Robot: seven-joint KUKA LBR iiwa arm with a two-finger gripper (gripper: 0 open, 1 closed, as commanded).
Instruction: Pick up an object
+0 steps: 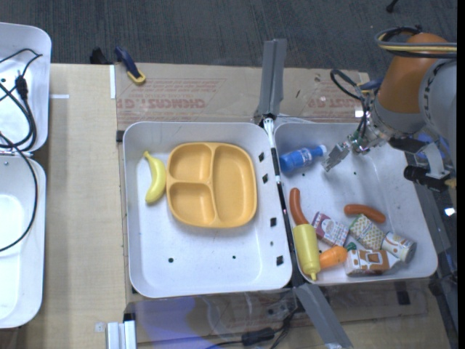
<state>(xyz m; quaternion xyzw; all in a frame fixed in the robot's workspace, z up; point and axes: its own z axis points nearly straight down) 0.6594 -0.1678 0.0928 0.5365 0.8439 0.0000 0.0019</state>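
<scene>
My gripper (336, 157) hangs over the back of the right bin (407, 195), its fingers open and nothing between them. A blue bottle (299, 157) lies just left of the fingertips, apart from them. Nearer the front of that bin lie a red sausage (296, 206), a yellow mustard bottle (306, 249), an orange carrot (333, 256), a second sausage (365, 212) and several small food cartons (367, 240). In the left bin (145, 260) sit a yellow divided plate (212, 184) and a banana (155, 178).
A grey upright post (272, 78) stands at the back between the bins. Cardboard (189, 93) covers the bench behind them, with a blue and yellow clamp (129, 66) on it. White trays with black cables (18, 100) sit at the far left.
</scene>
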